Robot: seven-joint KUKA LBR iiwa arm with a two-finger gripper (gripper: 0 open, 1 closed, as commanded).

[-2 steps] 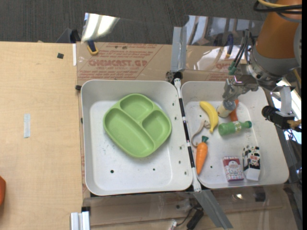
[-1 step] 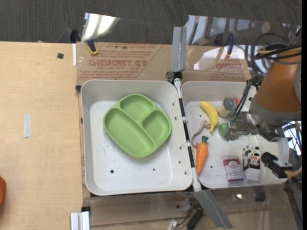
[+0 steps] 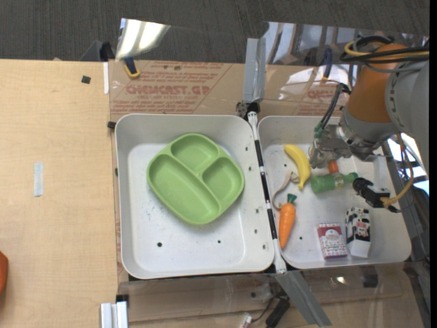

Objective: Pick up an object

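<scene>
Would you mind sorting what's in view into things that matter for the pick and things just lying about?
For the pick: hand, banana, green bottle, carrot, red box, milk carton, right bin.

Lying about: green divided plate, left bin.

I see: green plate [image 3: 196, 178], yellow banana [image 3: 298, 164], orange carrot [image 3: 287, 223] with green top, green bottle [image 3: 332, 182], black-and-white cow-patterned carton [image 3: 358, 231], red-and-white box [image 3: 332, 240], white bins [image 3: 130, 203].

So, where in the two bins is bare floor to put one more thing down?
Left bin: bare floor along the front wall, below the green divided plate, and a strip at its left. Right bin: crowded. Banana, green bottle, carrot, red box and cow-print carton leave small gaps.
</scene>
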